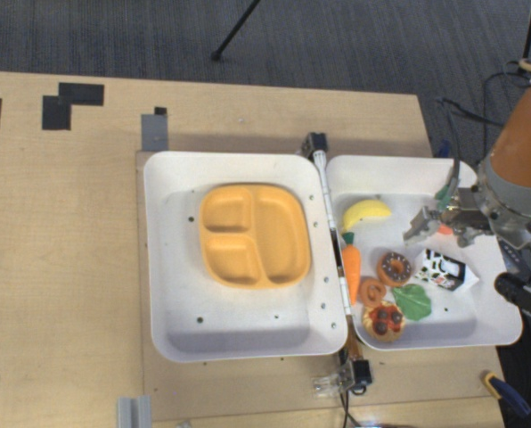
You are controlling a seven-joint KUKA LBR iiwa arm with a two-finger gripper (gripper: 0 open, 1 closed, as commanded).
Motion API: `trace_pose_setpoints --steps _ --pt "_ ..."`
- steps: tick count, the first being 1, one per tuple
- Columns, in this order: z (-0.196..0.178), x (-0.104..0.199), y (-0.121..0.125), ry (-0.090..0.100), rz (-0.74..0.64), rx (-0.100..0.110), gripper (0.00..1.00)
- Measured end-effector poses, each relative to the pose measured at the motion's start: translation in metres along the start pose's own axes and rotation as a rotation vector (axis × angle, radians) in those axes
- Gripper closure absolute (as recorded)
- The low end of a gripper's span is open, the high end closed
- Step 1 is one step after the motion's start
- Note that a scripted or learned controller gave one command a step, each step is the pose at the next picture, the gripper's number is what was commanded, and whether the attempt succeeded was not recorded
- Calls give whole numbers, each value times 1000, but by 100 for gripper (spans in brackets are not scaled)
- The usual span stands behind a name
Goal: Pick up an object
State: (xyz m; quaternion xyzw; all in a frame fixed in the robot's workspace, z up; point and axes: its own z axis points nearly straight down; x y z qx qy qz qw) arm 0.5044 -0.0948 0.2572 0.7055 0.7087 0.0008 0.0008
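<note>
Fingers (pixel 419 230) look spread and hold nothing; gripper (pixel 444 217) hangs over the right bin (pixel 479 333). Nearest pick: chocolate donut (pixel 395 268), just below-left of the tips. Banana (pixel 365 213) lies further left, long axis roughly left-right.

The single camera sits fixed high above the bench (pixel 61 266), looking down at a slant. It takes in both white bins (pixel 172 266) whole, with dark carpet (pixel 355 25) beyond the far edge.
</note>
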Motion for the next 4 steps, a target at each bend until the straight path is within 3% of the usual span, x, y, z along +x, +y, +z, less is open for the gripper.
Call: trace_pose_setpoints --steps 1,2,3,4 --pt "131 -7 -10 1 -22 3 0" --pt "169 -21 34 2 -111 -2 0" --pt "157 -19 36 1 -113 -9 100" --pt "44 24 49 0 -139 -4 100"
